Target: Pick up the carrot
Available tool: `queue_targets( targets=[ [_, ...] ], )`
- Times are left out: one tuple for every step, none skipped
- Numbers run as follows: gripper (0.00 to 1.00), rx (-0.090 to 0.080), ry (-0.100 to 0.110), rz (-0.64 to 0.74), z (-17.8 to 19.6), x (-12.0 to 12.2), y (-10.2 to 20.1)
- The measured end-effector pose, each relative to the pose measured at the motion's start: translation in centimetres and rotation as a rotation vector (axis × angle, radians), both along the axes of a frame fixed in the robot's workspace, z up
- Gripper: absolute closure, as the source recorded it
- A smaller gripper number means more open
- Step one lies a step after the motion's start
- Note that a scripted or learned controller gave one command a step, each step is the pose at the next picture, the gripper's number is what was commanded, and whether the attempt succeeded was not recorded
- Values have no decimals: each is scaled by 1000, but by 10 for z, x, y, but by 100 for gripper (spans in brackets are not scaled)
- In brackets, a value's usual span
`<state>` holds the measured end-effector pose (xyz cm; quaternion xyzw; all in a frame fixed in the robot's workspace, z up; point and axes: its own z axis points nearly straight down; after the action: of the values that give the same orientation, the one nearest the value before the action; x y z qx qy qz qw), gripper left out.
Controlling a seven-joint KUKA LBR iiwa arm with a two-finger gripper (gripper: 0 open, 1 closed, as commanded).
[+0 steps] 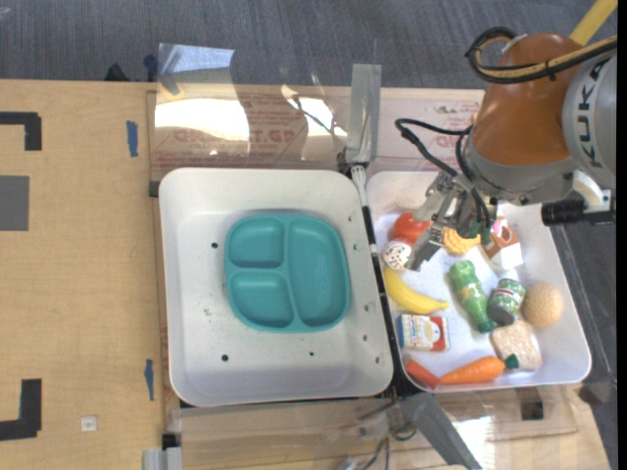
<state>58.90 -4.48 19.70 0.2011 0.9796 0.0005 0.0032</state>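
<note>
Gripper hangs over right bin's far end, fingers apart, empty. Carrot lies near front wall; approach along its length, avoid wall.

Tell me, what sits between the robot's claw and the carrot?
In the camera view, the banana and a small red-and-white packet lie between the gripper and the carrot.

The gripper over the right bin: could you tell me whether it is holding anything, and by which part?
Nothing is held. The gripper hangs open above the toys, and the carrot lies at the right bin's near edge.
</note>
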Motion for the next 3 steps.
queue_targets(
  targets=[
    [0,-1,4,-100,-104,46,-51],
    [0,4,2,-711,-11,-12,9],
    [0,4,2,-1097,-3,56,3]
  ],
)
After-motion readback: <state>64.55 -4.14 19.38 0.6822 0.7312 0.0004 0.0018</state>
